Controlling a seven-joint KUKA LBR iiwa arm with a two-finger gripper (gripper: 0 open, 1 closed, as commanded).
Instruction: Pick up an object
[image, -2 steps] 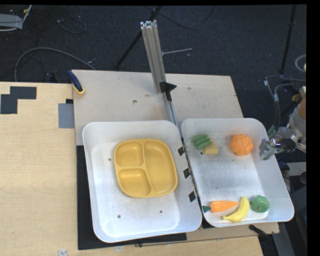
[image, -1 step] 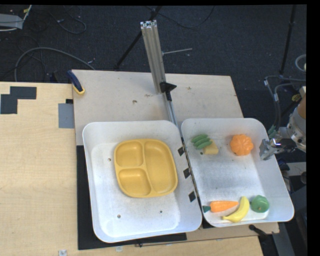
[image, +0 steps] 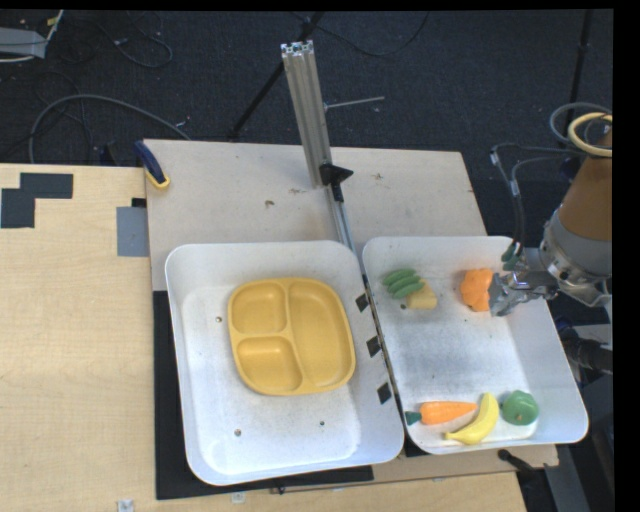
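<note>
Orange toy fruit sits just beside our gripper, on its far-from-arm side, in the right bin, near the rim closest to the arm. We cannot tell whether it is touching or how the hand is set; we see nothing clearly held.

Risk, as we judge it: closing from this offset could nudge the round fruit away toward the green piece and pale wedge beyond it. The bin wall beside the hand also crowds the descent.

Orientation: the fruit reads nearly round, so no clear long axis or pointing direction. Well below the hand lie 3 other toys: carrot, banana, green apple.
</note>
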